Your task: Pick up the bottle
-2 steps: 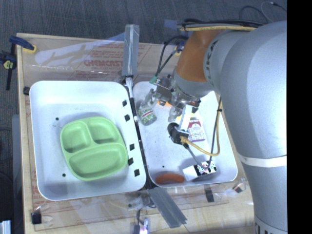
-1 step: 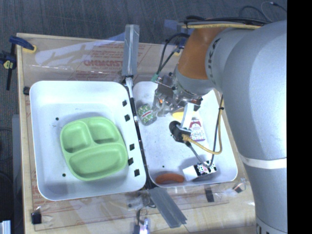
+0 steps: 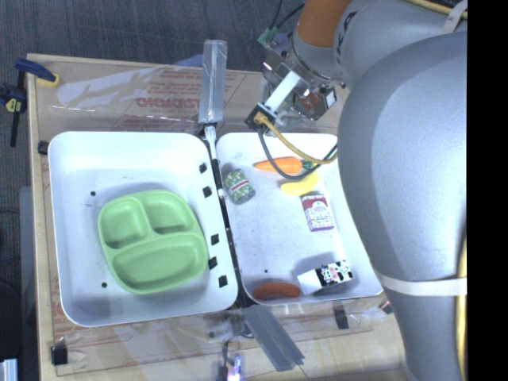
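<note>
A small red bottle (image 3: 317,212) with a white label lies flat in the right bin (image 3: 359,286), towards its right wall. My gripper (image 3: 309,99) hangs over the back rim of that bin, well behind the bottle and apart from it. Nothing shows between its fingers. The big grey arm covers the right side of the view and hides the bin's right rim.
Also in the right bin are a green patterned can (image 3: 236,186), a carrot (image 3: 278,165), a yellow piece (image 3: 295,185), a brown sausage (image 3: 276,290) and a white-and-black box (image 3: 327,276). The left bin (image 3: 71,153) holds a green divided plate (image 3: 153,240).
</note>
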You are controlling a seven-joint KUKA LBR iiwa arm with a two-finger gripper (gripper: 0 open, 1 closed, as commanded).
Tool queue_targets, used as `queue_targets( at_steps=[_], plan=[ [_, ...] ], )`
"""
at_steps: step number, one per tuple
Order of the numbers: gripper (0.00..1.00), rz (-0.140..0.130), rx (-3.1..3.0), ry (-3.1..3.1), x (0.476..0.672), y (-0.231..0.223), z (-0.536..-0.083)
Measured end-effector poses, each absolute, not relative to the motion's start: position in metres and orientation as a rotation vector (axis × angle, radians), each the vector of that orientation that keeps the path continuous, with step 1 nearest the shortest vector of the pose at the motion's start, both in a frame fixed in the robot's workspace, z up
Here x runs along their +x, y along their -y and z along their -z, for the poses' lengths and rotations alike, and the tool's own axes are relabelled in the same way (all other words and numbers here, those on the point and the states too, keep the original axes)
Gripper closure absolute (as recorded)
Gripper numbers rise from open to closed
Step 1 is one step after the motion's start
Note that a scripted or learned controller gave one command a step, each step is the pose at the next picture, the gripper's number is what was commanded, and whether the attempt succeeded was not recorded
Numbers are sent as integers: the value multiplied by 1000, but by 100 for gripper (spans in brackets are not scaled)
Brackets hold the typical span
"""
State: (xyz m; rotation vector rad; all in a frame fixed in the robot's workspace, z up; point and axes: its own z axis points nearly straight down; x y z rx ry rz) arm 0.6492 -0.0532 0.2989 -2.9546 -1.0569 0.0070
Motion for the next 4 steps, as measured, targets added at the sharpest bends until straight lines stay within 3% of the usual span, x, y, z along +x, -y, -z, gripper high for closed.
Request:
queue_targets(
  at_steps=[1, 2, 3, 4],
  plan=[
    [100, -6, -2855, 1306, 638, 58, -334],
    [100, -7, -2589, 1772, 604, 115, -275],
    [100, -4, -2821, 1378, 552, 151, -337],
    [100, -7, -3050, 737, 572, 180, -341]
  ],
)
